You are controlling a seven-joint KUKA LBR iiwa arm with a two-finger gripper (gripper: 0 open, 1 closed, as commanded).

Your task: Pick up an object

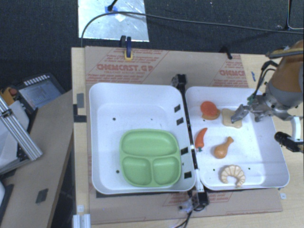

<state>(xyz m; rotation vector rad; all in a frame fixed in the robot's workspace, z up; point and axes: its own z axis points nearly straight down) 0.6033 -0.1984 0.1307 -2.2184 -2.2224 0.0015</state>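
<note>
Bench: a tan board point(142, 63) printed with red lettering carries two shallow white bins side by side, on dark carpet point(38, 27). A shiny metal sheet point(113, 12) lies on the carpet beyond the board, with a black cable point(199, 23) running across it. A yellow clamp point(128, 49) grips the board's far edge.

Gripper point(241, 113): it reaches in over the right bin point(266, 175) from the right edge, low over the bin's far part. Its tip sits at a pale beige piece point(231, 118) — whether it touches or merely overlaps cannot be told. How far the jaws stand apart cannot be told either; nothing is seen held between them.

Just left of the jaws lies an orange-red round food toy point(209, 110). Nearer the camera and left of them — a red chilli point(201, 137), then a drumstick point(223, 147), then a croissant point(232, 174), all apart from one another.

Well left of the jaws, the left bin point(109, 108) holds a green divided plate point(150, 156) in its near part.
</note>
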